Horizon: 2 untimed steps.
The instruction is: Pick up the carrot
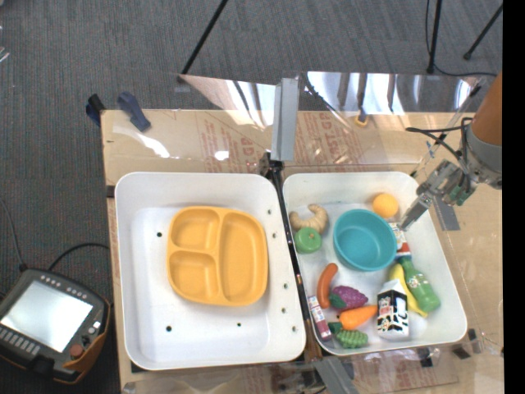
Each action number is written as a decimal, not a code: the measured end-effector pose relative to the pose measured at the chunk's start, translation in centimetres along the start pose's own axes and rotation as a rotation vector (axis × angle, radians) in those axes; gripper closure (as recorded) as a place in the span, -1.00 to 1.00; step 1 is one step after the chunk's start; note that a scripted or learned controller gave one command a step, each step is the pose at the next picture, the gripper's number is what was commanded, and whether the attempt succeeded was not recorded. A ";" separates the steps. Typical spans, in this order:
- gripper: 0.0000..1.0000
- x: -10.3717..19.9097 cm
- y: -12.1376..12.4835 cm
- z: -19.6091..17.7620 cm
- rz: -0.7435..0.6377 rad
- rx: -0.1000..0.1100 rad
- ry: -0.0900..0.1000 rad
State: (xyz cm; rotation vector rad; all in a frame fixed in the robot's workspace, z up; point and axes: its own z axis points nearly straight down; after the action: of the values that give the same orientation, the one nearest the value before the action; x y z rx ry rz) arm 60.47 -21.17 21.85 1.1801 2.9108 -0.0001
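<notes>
Carrot lies well below tool.

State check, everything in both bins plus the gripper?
carrot: lying flat, right bin front, untouched
teal bowl: upright
green bottle: lying on its side
milk carton: upright
yellow divided plate: right way up, left bin
gripper: above the right bin by the bowl, holding nothing
</notes>
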 end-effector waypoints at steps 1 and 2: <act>-1.00 7.8 -3.4 7.3 0.114 0.004 0.008; -1.00 12.6 -4.6 12.3 0.225 -0.012 -0.018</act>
State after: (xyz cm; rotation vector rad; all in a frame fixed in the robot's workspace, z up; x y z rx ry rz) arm 48.25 -15.66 9.57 1.4889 2.7419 0.0068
